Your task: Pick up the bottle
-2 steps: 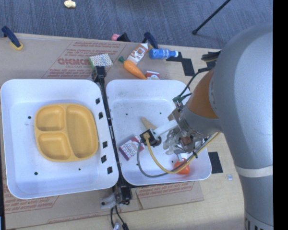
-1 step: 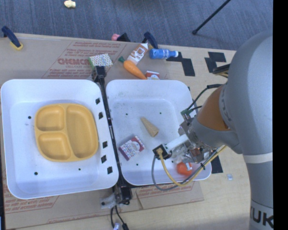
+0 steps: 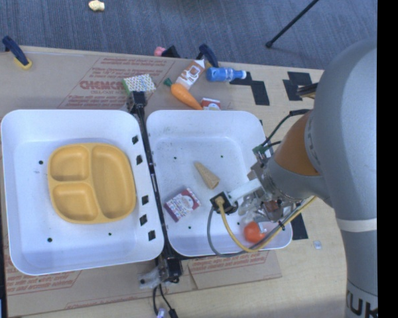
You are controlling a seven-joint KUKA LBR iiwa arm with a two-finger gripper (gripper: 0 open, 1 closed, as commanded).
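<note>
Beyond the right bin's far rim, on the bench, the bottle lies among a carrot, a blue item and a small packet. Low at that bin's near right corner hangs the claw, close to an orange ball; how its jaws stand cannot be told. A cone and small box share its floor; a yellow tray fills the left bin.

Yellow tray, white bins

camera: fixed overhead | slanted down | both bins in frame
</note>
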